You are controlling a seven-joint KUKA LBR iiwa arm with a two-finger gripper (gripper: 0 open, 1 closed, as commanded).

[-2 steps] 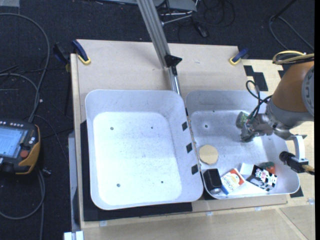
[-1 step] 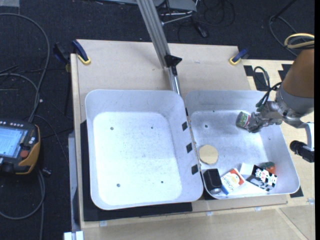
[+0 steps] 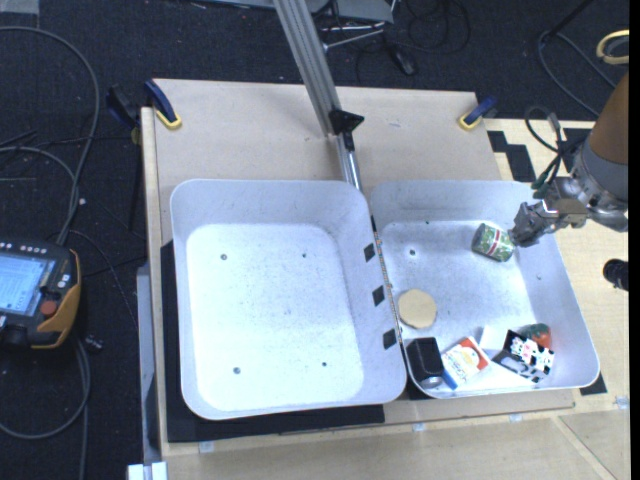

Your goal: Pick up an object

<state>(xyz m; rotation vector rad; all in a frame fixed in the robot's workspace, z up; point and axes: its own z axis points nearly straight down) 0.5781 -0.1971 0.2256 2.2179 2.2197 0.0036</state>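
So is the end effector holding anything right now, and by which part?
Cannot be told: the end effector sits right against the green can at its right end, but no grip shows.

— What's around the bench on my feed?

— I see dark carpet floor (image 3: 80, 68) on all sides, with black cables (image 3: 40, 168) looping across it past the bench's left edge and more beyond the far edge. A handheld pendant (image 3: 30, 293) with a lit screen and orange trim lies on the floor off the left edge.

— And the bench itself?

— Pale wooden top (image 3: 250, 138), with two clamps with yellow tips, one at the far left corner (image 3: 160, 106) and one near the far right corner (image 3: 477, 114). A grey metal strut (image 3: 310, 48) slants in from beyond the far edge to the bench's middle. Light looks even, with no hard shadows.
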